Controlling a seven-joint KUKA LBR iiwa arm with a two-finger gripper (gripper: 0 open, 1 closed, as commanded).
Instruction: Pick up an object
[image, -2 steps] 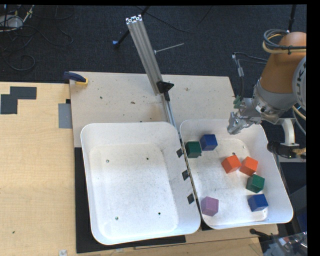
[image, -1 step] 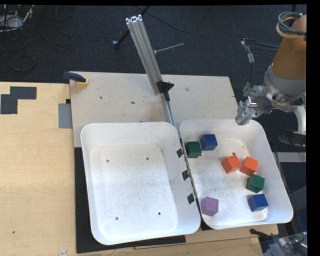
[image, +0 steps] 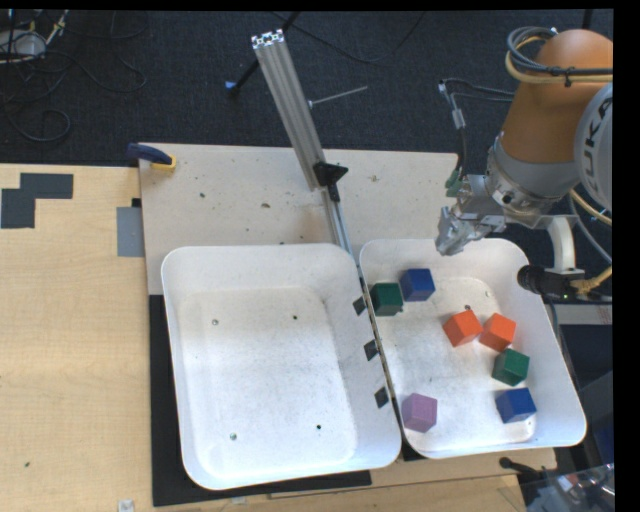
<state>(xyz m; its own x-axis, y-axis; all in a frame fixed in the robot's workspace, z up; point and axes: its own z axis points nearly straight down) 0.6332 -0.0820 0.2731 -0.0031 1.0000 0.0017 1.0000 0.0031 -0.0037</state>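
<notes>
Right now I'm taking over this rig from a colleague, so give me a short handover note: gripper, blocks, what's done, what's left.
Gripper: above the right bin's far rim, nothing visibly held.
Blocks, all in the right bin: dark green cube touching a blue cube near the divider; two orange cubes side by side mid-bin; a second green cube; a second blue cube; purple block at the near left.
Done: no pick yet.
Left: descend, grasp one block, lift.
</notes>
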